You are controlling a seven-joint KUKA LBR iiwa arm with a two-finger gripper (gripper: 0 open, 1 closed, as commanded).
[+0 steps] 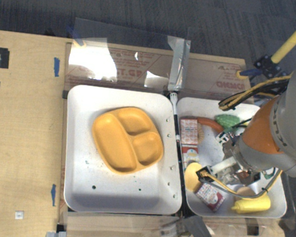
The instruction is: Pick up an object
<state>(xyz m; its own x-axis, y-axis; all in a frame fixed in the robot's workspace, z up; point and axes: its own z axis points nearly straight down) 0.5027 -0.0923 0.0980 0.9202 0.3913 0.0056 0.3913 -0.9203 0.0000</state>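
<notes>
Arm (286, 121) looms closest to lens, big grey body with orange band, reaching down into right bin (280, 203). Left of gripper, across divider: left bin (77, 150) with yellow divided plate (129, 138). Gripper (229, 173) low among clutter; grip state — cannot tell. Yellow banana-like object (251, 204) just below-right, small red packet (210, 195) just below-left, green item (227, 120) above. Judgement: nothing lifted yet; grasp and lift remain.

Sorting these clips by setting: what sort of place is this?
Probably a robotics lab test bench: a grey and orange arm reaches over two white bins, with taped plastic sheeting behind and a plywood bench marked with black tape.
</notes>
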